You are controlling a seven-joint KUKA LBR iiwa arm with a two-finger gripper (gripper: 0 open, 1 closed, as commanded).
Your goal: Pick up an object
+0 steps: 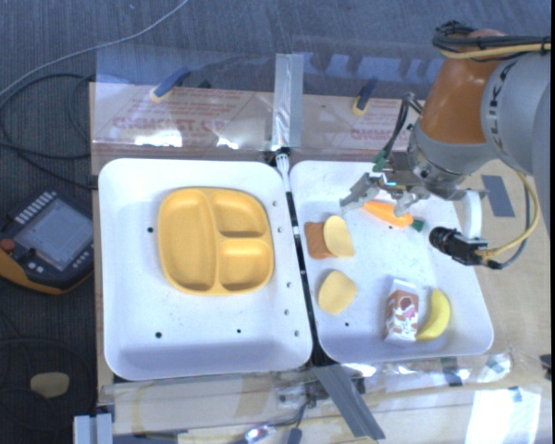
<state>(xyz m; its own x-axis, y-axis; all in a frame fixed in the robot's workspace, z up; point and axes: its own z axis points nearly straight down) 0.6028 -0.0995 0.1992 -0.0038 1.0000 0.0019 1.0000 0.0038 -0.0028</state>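
Note:
My gripper (384,196) hangs over the far part of the right bin (472,340), and its two fingers stand apart, so it is open. An orange carrot (388,213) with a green end lies just below and between the fingertips, resting on the bin floor; I cannot tell whether they touch it. In the same bin lie a yellow slice on a brown piece (328,237), a round yellow piece (337,291), a small carton (402,313) and a banana (436,314).
The left bin (129,340) holds a yellow divided plate (215,240). A raised ridge (296,257) separates the two bins. A black cable end (453,242) with a yellow lead hangs from the arm over the right bin's right side.

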